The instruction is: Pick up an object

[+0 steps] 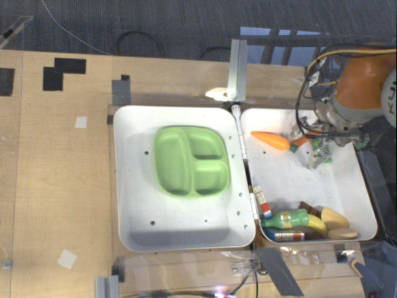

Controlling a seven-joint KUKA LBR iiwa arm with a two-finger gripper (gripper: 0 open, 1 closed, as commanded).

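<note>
Arm is reaching in over the right bin's [366, 210] far right corner, wrist pointing down. Gripper [317, 156] is hovering just beside the carrot [271, 140], which is lying near the bin's far edge; its opening cannot be judged.

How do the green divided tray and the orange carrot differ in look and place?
The green divided tray lies in the left bin; the orange carrot lies in the right bin. The tray is broad with compartments; the carrot is slim and pointed. Each lies apart from other objects.
</note>
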